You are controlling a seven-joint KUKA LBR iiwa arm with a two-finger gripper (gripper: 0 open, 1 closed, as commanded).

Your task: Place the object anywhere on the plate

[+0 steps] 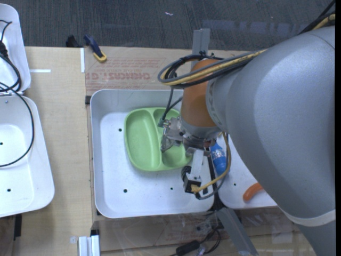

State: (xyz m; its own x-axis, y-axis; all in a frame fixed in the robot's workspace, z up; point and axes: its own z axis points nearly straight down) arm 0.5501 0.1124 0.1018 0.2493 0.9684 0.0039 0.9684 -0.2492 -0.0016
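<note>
Arm: we see the grey arm [282,127] filling the 3 o'clock side, its orange band [196,103] just above the wrist, cables looped over it.
Gripper: our gripper [171,137] hangs over the plate's right compartment; whether its jaws are open or closed we cannot tell, nor whether anything sits between them.
Orange object: an orange piece [251,192] lies at about 4 o'clock, in the right-hand bin [234,193], partly hidden by the arm, apart from the plate.
Blue object: we see something blue [218,156] just right of the wrist; too hidden to name.
Plate: the green divided plate [143,140] rests in the middle bin [106,159], toward its centre.
Left bin: another white bin [21,164] sits at 9 o'clock, a black cable [16,116] trailing over it.
Far edge: a blue-and-yellow clamp [95,48] lies at 11 o'clock on the bench [53,84].
</note>
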